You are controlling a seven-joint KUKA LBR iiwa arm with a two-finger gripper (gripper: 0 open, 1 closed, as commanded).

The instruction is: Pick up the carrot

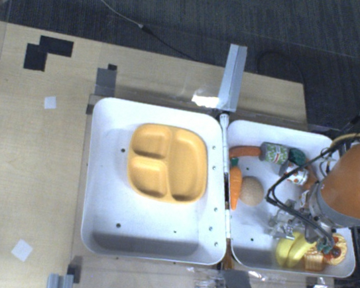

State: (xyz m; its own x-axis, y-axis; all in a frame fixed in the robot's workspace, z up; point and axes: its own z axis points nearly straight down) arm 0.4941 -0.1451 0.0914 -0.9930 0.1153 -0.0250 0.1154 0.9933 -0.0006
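While lying against the left wall of the right bin [262,135], carrot [234,188] well apart from gripper [292,224], which hangs low over the same bin's right half; jaw state impossible to tell under cables. Just right of carrot, a round tan potato [251,190]. Two white bins on a pale wooden bench [22,170], dark carpet beyond. One yellow divided plate [166,162] in left bin [104,182]. One green can [279,153], one banana bunch [290,249].
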